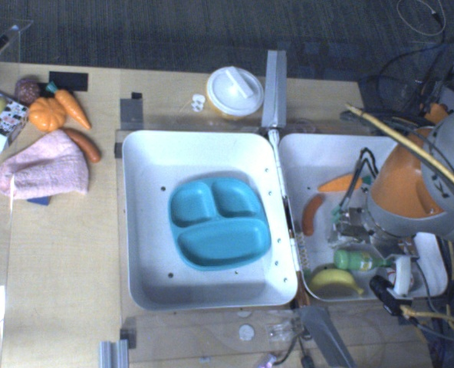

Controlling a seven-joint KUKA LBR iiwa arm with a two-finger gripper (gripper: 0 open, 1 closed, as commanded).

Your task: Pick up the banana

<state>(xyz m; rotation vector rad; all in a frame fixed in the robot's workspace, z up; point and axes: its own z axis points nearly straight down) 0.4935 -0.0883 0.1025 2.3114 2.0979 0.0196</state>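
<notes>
The banana [336, 280], yellow with a greenish end, lies at the near edge of the right bin [319, 150]. A green bottle [357, 262] lies just behind it, touching or nearly touching it. The gripper [350, 228] hangs below the arm's orange band [399, 184], a short way beyond the bottle and the banana, over the middle of the right bin. Nothing shows between the gripper and the banana apart from the bottle.
A reddish sausage [311, 214] and an orange carrot [336, 182] lie in the right bin, left of the gripper. The left bin [143, 205] holds a blue divided plate [221, 222]. A white lid [235, 89], toy vegetables [58, 112] and a pink cloth [43, 169] lie outside the bins.
</notes>
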